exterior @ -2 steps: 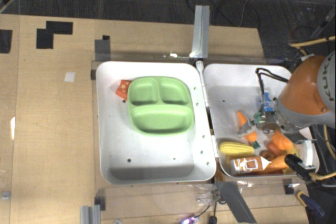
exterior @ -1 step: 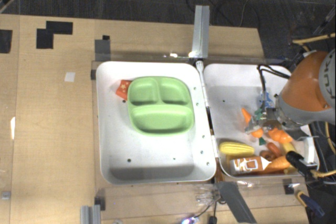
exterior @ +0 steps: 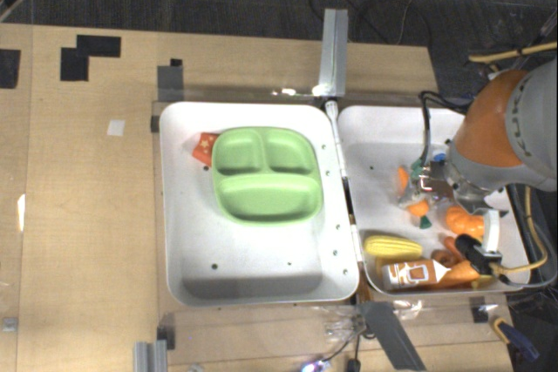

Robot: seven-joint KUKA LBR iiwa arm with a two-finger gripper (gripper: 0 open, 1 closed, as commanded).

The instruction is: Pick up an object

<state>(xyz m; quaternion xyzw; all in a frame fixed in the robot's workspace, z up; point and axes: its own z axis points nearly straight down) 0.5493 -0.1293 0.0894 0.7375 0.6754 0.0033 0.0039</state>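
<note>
My gripper is low in the right bin, at the end of the grey arm with the orange band. Small orange pieces lie right beside it: one to its left, another just below it. A small teal piece sits under those. Further along the bin's near side lie a yellow corn-like object, a bottle with a brown label and more orange objects. The arm hides part of the bin's right side.
The left bin holds a green divided plate with a red item poking out at its left edge. A metal post stands behind the wall between the bins. Cables run along the right.
</note>
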